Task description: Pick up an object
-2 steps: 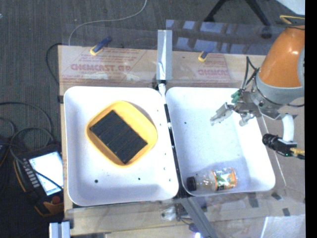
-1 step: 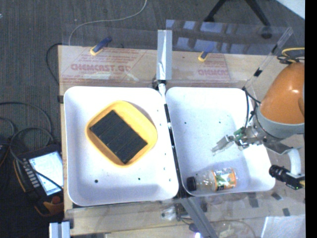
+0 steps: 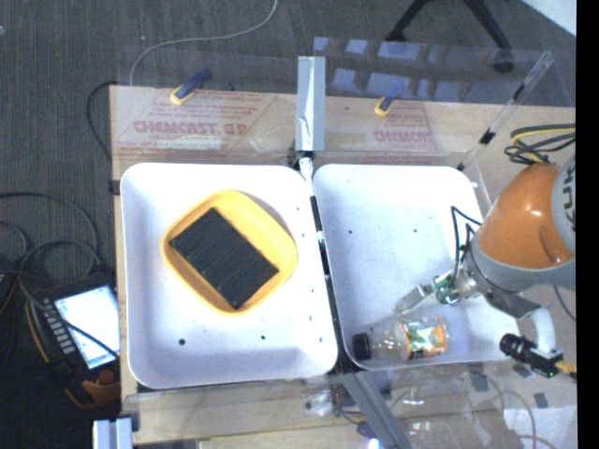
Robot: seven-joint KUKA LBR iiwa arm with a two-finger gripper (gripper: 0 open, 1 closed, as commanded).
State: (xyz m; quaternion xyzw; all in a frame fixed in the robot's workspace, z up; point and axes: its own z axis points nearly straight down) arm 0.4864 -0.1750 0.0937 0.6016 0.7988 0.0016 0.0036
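Note:
A clear plastic bottle (image 3: 407, 338) with an orange and green label lies on its side along the front wall of the right bin (image 3: 393, 223), its dark cap pointing left. My gripper (image 3: 432, 293) hangs low in the right bin's right part, just above and behind the bottle, with a small gap between them. The grey arm with its orange band (image 3: 529, 223) reaches in from the right. In the left bin (image 3: 150, 195) rests a yellow oval object (image 3: 229, 249) with a black ribbed pad on top.
A tablet (image 3: 82, 324) and cables lie on the floor to the left of the bench. Clear plastic shields stand behind the bins. A divider strip (image 3: 318, 241) separates the two bins.

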